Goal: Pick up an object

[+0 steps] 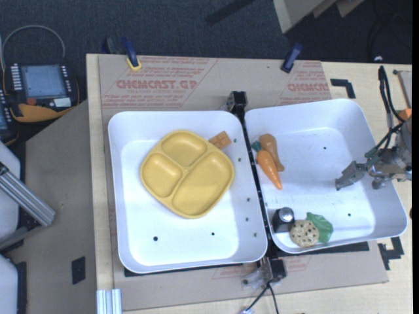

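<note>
Camera view: gripper (359,175) sits over the right bin (340,120), near its right wall; finger spread can't be told, nothing visible between them. Carrot (270,167) lies well left of the gripper, against the bin's left wall, long axis running top-to-bottom with a slight slant, tip pointing down-right.
</note>
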`<state>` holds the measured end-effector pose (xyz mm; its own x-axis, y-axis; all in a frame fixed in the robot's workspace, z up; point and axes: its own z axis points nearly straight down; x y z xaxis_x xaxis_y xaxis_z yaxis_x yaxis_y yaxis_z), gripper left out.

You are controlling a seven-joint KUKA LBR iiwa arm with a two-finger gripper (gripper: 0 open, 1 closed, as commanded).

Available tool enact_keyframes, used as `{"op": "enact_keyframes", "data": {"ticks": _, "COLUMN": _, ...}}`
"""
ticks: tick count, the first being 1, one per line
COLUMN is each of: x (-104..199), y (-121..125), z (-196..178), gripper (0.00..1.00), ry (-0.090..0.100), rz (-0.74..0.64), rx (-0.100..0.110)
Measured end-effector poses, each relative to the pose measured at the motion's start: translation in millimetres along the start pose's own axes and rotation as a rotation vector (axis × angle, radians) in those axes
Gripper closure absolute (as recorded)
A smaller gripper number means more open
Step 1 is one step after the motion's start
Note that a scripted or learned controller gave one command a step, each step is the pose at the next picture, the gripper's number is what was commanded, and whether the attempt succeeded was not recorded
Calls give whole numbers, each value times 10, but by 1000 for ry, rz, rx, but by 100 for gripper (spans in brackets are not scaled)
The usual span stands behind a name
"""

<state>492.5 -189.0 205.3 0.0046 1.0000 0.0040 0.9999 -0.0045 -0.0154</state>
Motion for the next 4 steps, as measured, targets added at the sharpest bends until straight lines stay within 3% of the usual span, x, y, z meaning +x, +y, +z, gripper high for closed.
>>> {"op": "enact_keyframes", "data": {"ticks": 1, "x": 8, "y": 32, "z": -75, "gripper": 0, "ry": -4, "rz": -5, "rx": -14}}
{"op": "enact_keyframes", "data": {"ticks": 3, "x": -3, "y": 97, "z": 1008, "gripper": 0, "ry": -1, "rz": -4, "rx": -10}}
{"op": "enact_keyframes", "data": {"ticks": 4, "x": -22, "y": 108, "z": 1157, "gripper": 0, "ry": -3, "rz": -2, "rx": -14}}
